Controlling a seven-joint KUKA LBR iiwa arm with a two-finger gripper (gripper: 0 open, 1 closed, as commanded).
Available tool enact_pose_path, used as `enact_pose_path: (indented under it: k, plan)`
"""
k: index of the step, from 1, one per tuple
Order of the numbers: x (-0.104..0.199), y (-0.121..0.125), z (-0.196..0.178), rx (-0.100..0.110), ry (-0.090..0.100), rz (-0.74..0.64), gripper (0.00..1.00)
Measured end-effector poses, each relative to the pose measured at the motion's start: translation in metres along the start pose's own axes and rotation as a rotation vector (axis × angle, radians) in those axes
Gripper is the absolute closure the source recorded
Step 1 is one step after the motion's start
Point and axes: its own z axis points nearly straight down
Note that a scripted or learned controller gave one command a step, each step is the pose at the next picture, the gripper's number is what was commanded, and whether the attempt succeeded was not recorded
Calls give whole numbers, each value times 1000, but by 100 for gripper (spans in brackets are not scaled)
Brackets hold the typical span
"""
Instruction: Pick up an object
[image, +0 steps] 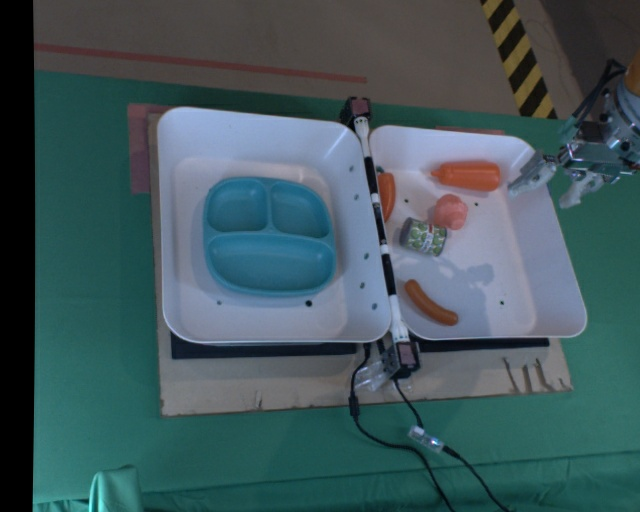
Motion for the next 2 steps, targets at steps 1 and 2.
enact_pose_path:
  k: [1,2]
  plan:
    - [37,32,121,-1,-1,-2,0]
    - [60,92,173,-10,-4,-2,0]
